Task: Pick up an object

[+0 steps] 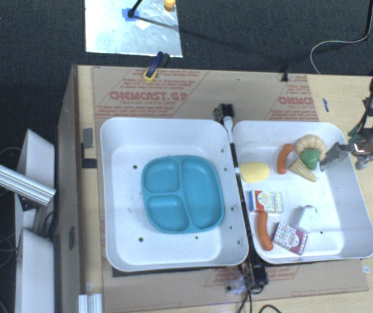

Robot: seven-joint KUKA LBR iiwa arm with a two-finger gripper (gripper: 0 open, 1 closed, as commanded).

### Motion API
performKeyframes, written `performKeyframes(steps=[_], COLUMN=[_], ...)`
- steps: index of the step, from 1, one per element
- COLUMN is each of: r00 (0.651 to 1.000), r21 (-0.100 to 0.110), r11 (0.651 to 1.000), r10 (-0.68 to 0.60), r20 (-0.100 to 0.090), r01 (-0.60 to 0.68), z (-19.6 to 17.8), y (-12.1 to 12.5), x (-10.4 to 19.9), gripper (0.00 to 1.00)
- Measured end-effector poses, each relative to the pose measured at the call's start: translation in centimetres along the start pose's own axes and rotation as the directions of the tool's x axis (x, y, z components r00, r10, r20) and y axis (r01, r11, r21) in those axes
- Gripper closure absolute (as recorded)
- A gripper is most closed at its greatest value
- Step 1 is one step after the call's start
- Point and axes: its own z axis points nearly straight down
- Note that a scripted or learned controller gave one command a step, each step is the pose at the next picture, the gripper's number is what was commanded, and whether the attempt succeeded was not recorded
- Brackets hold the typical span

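Note:
The right bin (362, 230) holds several small items: a yellow oval piece (254, 171), an orange sausage-shaped piece (284, 158), a tan croissant (311, 141) over a green piece (311, 157) and a cone (302, 169). Nearer the front lie a printed card box (267, 201), a second orange sausage (264, 230), a pink box (289, 238) and a white piece (306, 216). My gripper (348, 157) hangs over the bin's right rim, just right of the croissant group. It is open, with nothing between its fingers.
The left bin (118, 175) carries a blue divided plate (181, 193). A black divider bar (235, 175) runs between the bins. Brown cardboard (173, 93) lies under both. A cable (343, 41) trails at the back right.

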Motion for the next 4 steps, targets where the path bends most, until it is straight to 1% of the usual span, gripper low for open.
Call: performKeyframes(steps=[1,2,3,4], r00=[1.000,1.000,1.000,1.000], r21=[-0.001,0.016,0.020,0.030], r11=[1.000,1.000,1.000,1.000], r10=[0.001,0.007,0.005,0.008], r20=[0.001,0.001,-0.003,0.001], r01=[-0.001,-0.007,-0.005,-0.008], z=[14.5,15.4,11.6,13.8], y=[5.3,9.5,11.3,11.2], x=[1.4,4.7,2.3,5.2], gripper=[0.00,0.00,0.00,0.00])
